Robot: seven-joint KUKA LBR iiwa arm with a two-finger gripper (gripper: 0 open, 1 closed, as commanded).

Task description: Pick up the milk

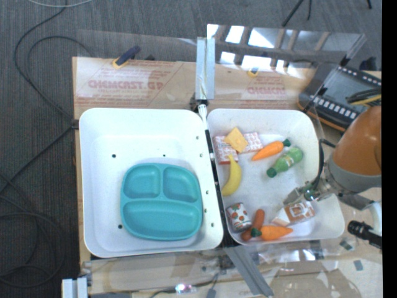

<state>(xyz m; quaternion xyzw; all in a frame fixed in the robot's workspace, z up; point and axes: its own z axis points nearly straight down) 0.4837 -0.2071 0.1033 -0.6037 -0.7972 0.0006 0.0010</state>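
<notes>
White and orange, the small milk carton (301, 211) lies tilted in the lower right of the right-hand white plastic bin (310, 126), close to its front wall; the metal two-finger gripper (302, 195) hangs at the carton's upper edge, and whether it is apart or closed I cannot tell. Risks, as I judge them: a grip on one corner could let the carton twist out; the orange toy carrot (275, 231) just beside it, lower left, could be nudged or caught instead; the nearby wall leaves little room.
</notes>
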